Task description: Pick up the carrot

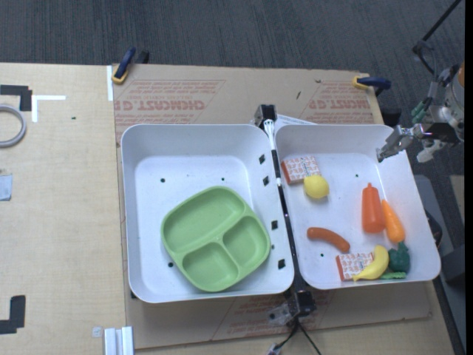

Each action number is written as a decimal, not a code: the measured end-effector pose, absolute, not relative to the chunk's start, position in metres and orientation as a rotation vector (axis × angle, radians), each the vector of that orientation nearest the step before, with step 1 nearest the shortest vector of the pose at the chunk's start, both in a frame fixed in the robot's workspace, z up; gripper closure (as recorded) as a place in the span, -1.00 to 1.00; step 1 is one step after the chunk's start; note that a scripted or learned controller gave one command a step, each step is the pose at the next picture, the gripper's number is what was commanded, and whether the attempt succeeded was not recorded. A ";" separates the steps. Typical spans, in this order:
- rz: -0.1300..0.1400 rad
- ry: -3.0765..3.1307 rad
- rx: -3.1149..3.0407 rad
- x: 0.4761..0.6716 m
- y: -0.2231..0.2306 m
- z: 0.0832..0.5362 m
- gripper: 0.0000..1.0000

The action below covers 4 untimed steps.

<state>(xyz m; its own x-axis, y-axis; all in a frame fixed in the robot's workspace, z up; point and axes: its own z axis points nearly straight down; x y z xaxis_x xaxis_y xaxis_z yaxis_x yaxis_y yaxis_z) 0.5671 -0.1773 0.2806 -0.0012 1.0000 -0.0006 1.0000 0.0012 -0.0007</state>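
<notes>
The tool [409, 140] hangs over the far right rim of the right bin [336, 276], its two fingers spread apart with nothing between them. The carrot [392, 221] lies in that bin nearer the camera than the tool, just beside an orange bottle [372, 208]. Further left of the tool sit a lemon [316, 187] and a sausage [328, 237]. The left bin [140, 220], well apart from the tool, carries a green divided plate [215, 238].

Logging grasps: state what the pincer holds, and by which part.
Nothing held. The pincer hangs open at the right bin's far corner; the carrot lies untouched.
</notes>
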 end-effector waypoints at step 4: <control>-0.008 -2.650 -1.693 0.480 -0.209 0.094 1.00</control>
<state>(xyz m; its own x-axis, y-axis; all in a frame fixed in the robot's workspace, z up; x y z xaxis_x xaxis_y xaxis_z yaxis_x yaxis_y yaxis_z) 0.4803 -0.2094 0.0937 -0.4204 0.9073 -0.0001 0.9073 0.4204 0.0058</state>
